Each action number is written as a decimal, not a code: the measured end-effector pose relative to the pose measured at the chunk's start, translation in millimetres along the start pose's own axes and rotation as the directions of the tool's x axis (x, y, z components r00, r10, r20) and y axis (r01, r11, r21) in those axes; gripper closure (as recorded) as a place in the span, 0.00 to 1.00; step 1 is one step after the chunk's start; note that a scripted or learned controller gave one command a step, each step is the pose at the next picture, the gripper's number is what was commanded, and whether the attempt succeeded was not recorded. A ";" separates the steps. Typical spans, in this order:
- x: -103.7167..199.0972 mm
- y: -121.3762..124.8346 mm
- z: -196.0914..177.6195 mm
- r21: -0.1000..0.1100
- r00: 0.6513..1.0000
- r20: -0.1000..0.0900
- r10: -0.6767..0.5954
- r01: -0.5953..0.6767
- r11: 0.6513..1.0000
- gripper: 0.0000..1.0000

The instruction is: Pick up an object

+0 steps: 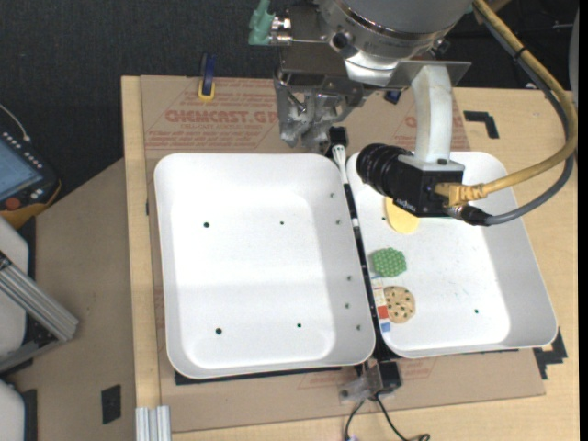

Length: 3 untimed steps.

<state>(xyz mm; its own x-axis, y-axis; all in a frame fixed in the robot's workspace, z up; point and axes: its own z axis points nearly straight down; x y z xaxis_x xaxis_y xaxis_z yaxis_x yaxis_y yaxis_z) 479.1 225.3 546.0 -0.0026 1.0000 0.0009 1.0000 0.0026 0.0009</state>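
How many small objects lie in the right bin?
3: a yellow piece partly under the black camera unit, a green round below it, a speckled cookie nearest. More may be hidden.

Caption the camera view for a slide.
KUKA arm's gripper poised above the bins' far edge; green piece, speckled cookie and yellow item lie in the right bin.

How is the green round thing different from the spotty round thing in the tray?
The green disc is one plain colour with a bumpy texture; the spotty disc is tan with dark specks, like a cookie. The green disc lies farther up the right tray, nearer the yellow piece; the spotty disc lies nearer the front edge. Both are round, flat, alike in size, and sit close to the divide between the trays.
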 end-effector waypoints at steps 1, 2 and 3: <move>0.0 0.0 0.6 0.001 1.000 0.001 0.000 0.000 1.000 0.00; -1.8 78.8 44.8 0.005 1.000 0.004 0.006 -0.006 1.000 0.00; -0.6 76.0 29.7 -0.003 1.000 -0.001 0.003 -0.003 1.000 1.00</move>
<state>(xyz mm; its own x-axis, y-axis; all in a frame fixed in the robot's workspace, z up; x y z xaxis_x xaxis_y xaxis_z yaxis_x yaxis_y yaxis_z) 555.1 224.9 516.3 0.0006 1.0000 0.0015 1.0000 -0.0006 0.0034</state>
